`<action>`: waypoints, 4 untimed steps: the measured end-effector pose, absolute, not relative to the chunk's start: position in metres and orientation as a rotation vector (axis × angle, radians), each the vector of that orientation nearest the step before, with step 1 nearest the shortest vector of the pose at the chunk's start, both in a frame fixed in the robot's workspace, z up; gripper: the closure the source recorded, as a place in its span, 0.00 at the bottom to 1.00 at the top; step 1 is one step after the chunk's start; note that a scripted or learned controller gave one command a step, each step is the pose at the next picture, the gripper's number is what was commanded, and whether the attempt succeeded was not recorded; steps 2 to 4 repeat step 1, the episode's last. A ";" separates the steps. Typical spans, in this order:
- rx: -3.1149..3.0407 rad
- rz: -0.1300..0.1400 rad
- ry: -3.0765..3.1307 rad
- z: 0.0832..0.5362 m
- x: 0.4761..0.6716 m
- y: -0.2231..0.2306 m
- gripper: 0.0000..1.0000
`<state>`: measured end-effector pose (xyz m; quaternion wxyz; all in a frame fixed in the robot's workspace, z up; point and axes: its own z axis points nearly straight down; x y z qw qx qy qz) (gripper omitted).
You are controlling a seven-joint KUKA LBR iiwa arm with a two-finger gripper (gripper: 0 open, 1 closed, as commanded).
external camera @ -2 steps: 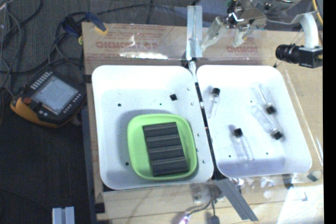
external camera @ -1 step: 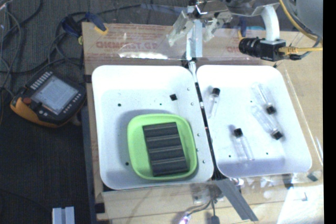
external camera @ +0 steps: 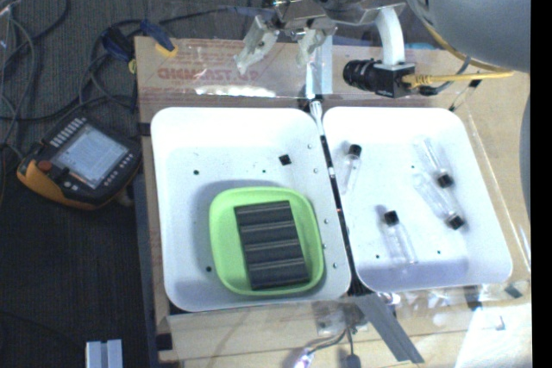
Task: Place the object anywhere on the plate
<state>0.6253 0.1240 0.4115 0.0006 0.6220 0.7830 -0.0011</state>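
A green square plate (external camera: 221, 224) lies in the front half of the left white bin (external camera: 183, 142). A dark grey ridged block (external camera: 272, 244) rests flat on the plate, covering most of its middle. My gripper (external camera: 280, 65) hangs high over the back edge of the bench, above the seam between the two bins and well away from the plate. Its two pale fingers (external camera: 248, 54) stand apart, open, with nothing between them.
Several clear vials with black caps, such as one vial (external camera: 395, 235), lie scattered in the right bin (external camera: 483, 258). A small black bit (external camera: 285, 159) sits in the left bin behind the plate. A black camera (external camera: 378, 76) is mounted behind the bins. A teach pendant (external camera: 82, 161) lies on the floor at left.
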 end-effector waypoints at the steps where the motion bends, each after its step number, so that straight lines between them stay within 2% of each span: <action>1: 2.054 -0.002 2.378 0.405 0.616 0.164 0.00; 4: 2.054 -0.002 2.378 0.405 0.616 0.164 0.00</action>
